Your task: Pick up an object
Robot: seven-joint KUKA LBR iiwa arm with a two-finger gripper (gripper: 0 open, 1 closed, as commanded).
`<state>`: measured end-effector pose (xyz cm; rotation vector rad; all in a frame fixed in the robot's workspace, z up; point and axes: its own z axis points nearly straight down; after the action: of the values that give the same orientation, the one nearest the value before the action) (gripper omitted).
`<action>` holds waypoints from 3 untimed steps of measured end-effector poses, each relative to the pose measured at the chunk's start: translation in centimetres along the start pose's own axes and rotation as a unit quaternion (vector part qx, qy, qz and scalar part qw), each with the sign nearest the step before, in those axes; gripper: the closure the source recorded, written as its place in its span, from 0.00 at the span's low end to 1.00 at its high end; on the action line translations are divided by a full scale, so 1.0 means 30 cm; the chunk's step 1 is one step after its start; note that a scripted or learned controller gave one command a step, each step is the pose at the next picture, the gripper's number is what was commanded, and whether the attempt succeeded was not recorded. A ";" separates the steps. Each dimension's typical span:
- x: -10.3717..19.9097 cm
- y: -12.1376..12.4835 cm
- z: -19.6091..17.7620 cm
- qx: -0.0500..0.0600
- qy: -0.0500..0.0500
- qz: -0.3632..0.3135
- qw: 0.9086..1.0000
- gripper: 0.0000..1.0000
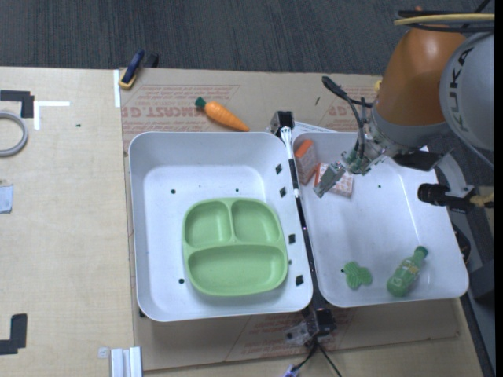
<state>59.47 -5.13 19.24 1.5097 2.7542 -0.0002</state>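
Observation:
My gripper hangs low over the far left part of the right bin. Right at its tip lies a small pinkish-white packet; whether the packet is gripped or just lying under the tip is unclear. An orange and white carton stands just left of the gripper against the bin wall. Near the front of the same bin lie a green broccoli toy and a green bottle.
The left bin holds a green divided plate. A toy carrot lies on the cardboard behind the bins. A blue and yellow object sits at the far left of the cardboard.

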 end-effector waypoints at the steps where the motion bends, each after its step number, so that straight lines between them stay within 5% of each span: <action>1: 0.015 0.113 0.000 -0.001 -0.001 -0.151 0.988 0.00; 2: 0.099 0.126 -0.001 -0.001 0.000 -0.307 0.952 0.00; 3: 0.188 0.002 0.000 -0.001 0.000 -0.394 0.919 0.00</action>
<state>56.49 -0.34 19.25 0.3025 3.1250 0.0007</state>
